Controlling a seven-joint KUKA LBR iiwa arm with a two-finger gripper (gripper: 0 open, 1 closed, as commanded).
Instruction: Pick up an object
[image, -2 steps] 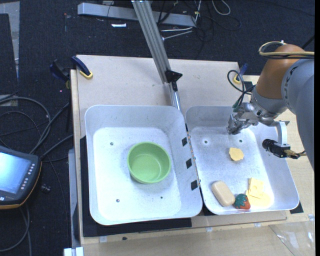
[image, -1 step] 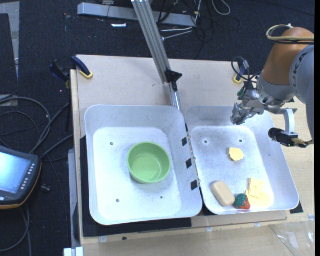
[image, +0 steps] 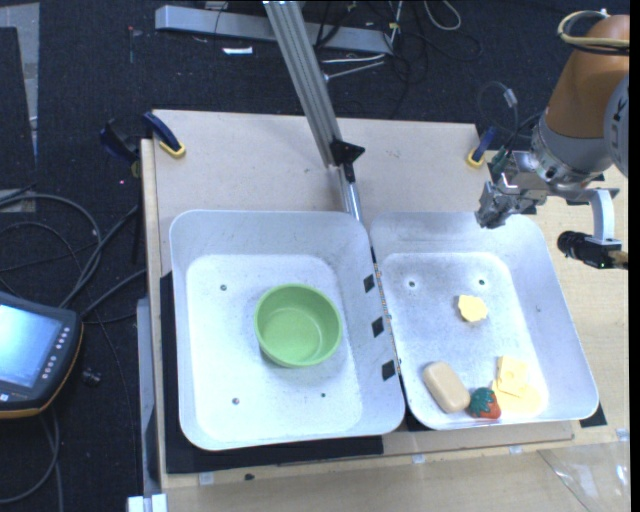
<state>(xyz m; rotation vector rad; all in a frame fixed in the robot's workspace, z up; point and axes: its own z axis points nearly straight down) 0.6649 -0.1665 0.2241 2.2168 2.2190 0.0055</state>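
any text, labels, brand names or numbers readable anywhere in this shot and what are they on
No text can be read in this view.
The handheld control pendant at the left edge has a lit screen, but its contents are too blurred to read.
The two white bins, green bowl, yellow pieces, tan block and strawberry-like toy show no markings.
The arm's orange band shows no legible label.

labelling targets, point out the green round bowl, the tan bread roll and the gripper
green round bowl (image: 298, 325), camera view, inner floor
tan bread roll (image: 446, 387), camera view, top middle
gripper (image: 494, 213), camera view, at its tips
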